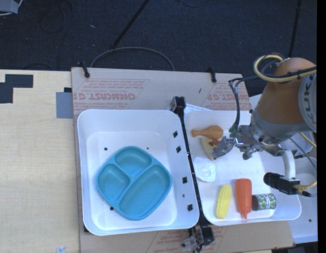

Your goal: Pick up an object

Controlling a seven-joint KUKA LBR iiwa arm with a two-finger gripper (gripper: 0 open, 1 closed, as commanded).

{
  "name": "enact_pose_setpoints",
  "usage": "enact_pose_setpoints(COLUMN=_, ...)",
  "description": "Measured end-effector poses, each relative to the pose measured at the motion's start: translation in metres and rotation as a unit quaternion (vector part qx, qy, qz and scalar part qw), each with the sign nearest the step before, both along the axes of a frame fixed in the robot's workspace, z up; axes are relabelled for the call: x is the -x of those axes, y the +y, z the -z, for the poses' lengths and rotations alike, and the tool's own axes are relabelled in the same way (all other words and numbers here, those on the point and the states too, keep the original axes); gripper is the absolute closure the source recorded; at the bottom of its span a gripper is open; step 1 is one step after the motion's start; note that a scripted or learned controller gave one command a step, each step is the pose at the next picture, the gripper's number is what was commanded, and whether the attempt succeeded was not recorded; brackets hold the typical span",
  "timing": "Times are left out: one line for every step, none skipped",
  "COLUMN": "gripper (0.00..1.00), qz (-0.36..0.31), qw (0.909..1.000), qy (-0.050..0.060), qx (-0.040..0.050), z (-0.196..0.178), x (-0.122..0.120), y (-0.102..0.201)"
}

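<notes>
Right now you have the gripper (221, 149) low in the right bin (289, 212), at its left-centre, with the grey arm (281, 109) and its orange band reaching in from the right. You can't tell from this angle whether it is open or closed: its dark metal tip overlaps the things beneath it.

Just beside that tip lies a toy chicken drumstick (209, 132), tan-orange, with a rounded meaty end toward the arm and a thin bone end pointing left. A small yellowish piece (208, 148) sits directly under the tip, partly covered; you cannot tell what it is. Below it rests a pale white, crumpled-looking object (206, 170) against the bin's left wall.

Along the near edge of the same bin you see a yellow corn cob (223, 201) standing lengthwise, an orange bottle-shaped toy (244, 196) just beside it, and a small can with a green label (264, 202) on its side, touching the bottle.

Over in the left bin (91, 125) a blue divided plate (134, 182) with three compartments lies flat, tilted askew.
</notes>
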State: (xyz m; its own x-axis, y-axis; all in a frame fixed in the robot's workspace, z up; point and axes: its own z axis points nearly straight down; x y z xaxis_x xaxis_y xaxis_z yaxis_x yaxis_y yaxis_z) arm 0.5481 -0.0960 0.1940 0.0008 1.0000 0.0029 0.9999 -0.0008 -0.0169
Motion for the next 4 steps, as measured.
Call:
enact_pose_setpoints(gripper=0.00, qz=-0.001, qw=1.0000, qy=-0.006, qx=0.0008, z=-0.006, x=-0.003, y=0.000)
enact_pose_setpoints(gripper=0.00, qz=0.000, qw=1.0000, qy=-0.004, qx=0.0006, z=0.056, x=-0.003, y=-0.006)
enact_pose_setpoints(gripper=0.00, qz=0.000, qw=1.0000, qy=-0.007, qx=0.0010, z=0.107, x=-0.003, y=-0.006)
enact_pose_setpoints(gripper=1.00, qz=0.003, qw=1.0000, qy=-0.008, qx=0.0012, z=0.093, x=-0.005, y=-0.008)
